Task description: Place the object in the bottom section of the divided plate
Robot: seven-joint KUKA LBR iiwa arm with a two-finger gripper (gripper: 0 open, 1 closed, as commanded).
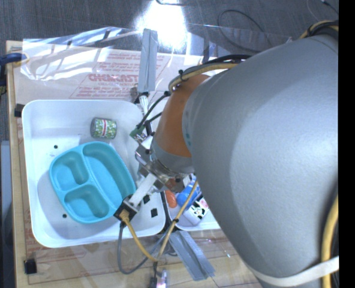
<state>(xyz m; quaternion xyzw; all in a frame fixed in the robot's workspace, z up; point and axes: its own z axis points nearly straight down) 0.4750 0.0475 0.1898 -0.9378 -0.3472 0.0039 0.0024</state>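
A light blue divided plate (92,181) with three sections lies in the left white bin (33,131). Just beyond its far edge, a small green and white can (104,128) rests on its side on the bin floor. My gripper (175,192) hangs below the orange wrist band (173,125), over the wall between the two bins and to the right of the plate. It is mostly hidden by the wrist and a white bracket (143,192). Nothing is seen held.
The grey arm (267,155) covers most of the right bin (208,219). Orange and blue items (186,198) peek out beneath the wrist there. A yellow cable (143,249) loops off the front edge. Clear plastic sheeting (99,65) lies behind the bins.
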